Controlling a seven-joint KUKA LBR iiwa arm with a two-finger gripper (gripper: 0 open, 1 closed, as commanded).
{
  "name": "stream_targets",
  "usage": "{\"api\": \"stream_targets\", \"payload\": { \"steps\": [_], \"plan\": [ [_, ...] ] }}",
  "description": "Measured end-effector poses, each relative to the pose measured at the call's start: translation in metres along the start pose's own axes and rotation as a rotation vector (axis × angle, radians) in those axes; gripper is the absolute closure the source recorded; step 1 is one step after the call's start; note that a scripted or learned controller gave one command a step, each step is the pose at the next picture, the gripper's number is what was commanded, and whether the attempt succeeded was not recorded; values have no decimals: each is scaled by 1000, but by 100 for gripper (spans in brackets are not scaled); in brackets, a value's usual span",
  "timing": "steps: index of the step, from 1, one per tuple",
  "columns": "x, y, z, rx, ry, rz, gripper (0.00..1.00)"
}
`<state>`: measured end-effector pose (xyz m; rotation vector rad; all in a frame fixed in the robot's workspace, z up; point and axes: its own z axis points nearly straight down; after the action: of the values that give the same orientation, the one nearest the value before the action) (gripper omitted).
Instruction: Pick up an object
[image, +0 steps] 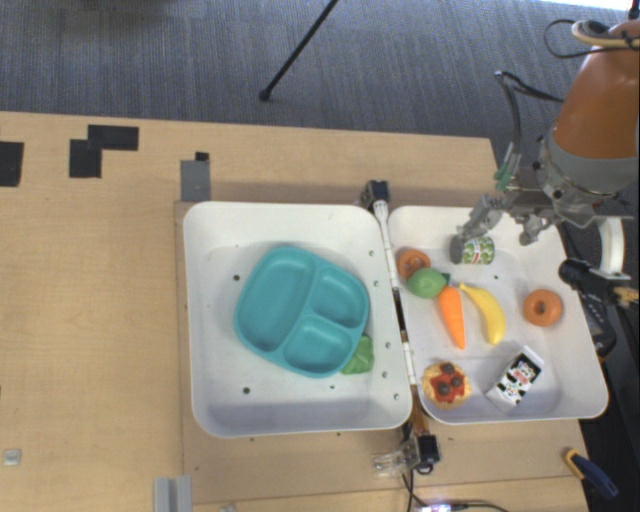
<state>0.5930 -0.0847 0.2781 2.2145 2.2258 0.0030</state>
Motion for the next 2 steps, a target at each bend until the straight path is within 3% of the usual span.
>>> {"api": "stream_targets", "payload": {
  "steps": [1, 2],
  "plan": [
    [2, -39, 108, 5, 0, 3, 0],
    [0, -65, 191, -6, -1, 3, 0]
  ]
}}
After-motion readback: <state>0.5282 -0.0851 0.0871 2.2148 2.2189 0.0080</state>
